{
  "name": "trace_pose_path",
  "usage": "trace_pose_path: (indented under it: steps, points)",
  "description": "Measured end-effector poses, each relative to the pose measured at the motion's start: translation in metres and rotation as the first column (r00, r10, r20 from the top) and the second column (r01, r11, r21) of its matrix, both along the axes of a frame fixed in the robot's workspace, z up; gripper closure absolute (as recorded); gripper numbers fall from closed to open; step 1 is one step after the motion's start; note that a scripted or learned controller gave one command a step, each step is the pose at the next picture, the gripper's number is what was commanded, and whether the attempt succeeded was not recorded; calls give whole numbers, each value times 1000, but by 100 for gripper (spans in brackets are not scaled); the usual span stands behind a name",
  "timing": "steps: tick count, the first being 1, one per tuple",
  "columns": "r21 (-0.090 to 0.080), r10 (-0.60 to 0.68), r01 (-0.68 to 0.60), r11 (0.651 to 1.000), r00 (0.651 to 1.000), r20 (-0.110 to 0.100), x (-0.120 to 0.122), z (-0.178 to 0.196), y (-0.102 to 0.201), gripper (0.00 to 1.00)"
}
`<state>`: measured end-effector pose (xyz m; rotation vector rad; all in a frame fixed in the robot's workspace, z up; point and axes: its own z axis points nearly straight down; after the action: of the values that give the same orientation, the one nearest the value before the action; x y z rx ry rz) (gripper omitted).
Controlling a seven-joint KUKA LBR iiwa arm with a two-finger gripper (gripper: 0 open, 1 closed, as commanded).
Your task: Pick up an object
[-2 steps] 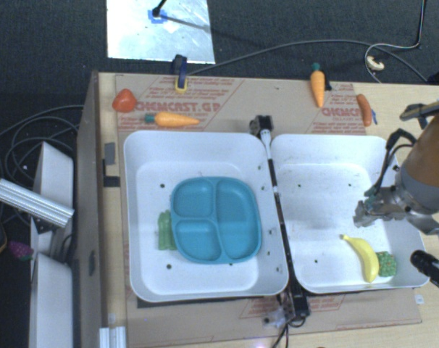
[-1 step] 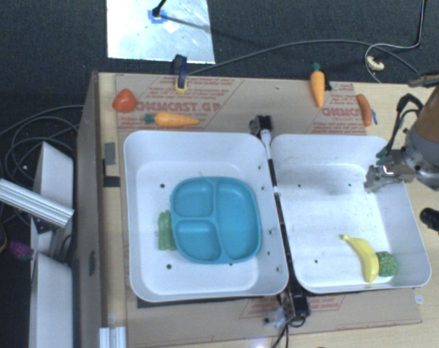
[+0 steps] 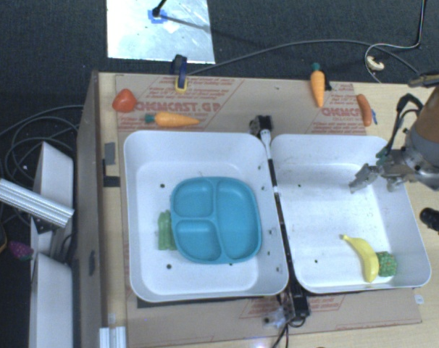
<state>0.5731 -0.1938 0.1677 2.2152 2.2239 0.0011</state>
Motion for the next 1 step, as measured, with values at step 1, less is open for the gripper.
trace_pose_path:
  steps: [1]
  points:
    - [-1,1,-1,1000,1000,2,54,29,-12,0]
